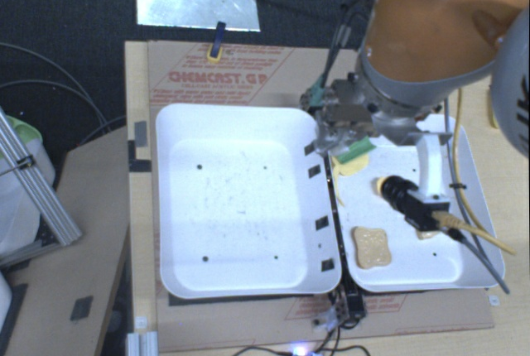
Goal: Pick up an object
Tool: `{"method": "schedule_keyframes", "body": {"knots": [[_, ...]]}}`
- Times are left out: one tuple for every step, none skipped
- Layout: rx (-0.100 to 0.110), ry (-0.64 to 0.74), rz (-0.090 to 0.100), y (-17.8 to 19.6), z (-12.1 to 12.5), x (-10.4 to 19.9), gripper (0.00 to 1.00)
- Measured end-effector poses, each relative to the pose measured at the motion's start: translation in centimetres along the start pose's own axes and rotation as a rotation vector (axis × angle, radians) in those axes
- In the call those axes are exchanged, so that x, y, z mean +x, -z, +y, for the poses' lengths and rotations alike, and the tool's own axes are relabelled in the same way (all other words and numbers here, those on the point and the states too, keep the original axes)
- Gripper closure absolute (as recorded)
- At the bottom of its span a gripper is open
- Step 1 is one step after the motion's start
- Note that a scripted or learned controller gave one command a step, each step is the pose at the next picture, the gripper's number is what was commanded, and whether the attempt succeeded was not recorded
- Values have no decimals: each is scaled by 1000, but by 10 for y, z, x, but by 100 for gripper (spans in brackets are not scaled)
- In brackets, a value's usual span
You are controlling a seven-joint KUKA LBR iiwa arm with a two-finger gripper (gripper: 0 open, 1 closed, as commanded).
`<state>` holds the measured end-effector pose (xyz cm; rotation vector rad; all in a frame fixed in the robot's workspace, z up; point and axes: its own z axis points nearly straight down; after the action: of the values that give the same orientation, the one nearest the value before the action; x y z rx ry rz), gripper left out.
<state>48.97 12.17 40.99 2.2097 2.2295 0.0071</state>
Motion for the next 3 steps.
{"method": "schedule_keyframes", "body": {"knots": [[-2, 6, 0, 11, 1, 0, 100], [-5, 12, 1, 22, 1, 0, 100], [-9, 0, 5, 131, 41, 77, 100]]}}
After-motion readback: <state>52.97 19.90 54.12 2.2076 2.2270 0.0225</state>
